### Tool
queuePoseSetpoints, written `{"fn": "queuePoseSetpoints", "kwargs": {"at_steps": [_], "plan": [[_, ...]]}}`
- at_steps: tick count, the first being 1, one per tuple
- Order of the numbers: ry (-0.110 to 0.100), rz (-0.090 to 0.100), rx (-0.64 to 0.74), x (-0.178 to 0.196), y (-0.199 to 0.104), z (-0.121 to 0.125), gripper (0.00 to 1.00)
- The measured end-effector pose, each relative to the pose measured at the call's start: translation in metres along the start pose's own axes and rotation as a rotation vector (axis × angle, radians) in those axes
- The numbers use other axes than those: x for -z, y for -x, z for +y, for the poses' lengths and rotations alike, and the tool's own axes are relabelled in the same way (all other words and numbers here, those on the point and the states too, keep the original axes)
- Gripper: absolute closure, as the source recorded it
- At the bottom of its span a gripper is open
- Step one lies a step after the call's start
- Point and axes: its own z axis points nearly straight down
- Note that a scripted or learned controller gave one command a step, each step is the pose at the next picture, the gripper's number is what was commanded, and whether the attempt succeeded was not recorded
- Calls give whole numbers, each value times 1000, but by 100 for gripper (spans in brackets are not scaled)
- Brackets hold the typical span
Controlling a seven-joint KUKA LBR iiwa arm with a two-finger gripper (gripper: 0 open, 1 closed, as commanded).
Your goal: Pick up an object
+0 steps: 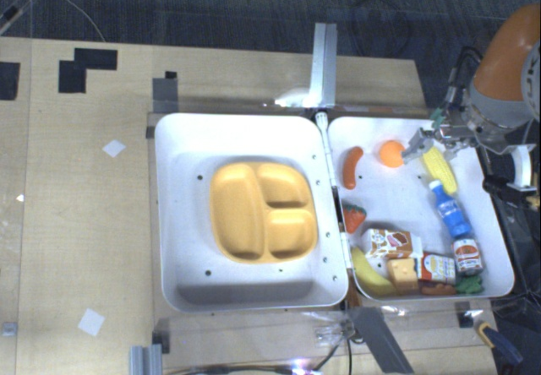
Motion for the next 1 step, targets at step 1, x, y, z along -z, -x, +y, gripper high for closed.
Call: {"fn": "queuePoseSetpoints", "kwargs": {"at_steps": [1], "plan": [[6,-1,178,-68,-63,15,0]]}}
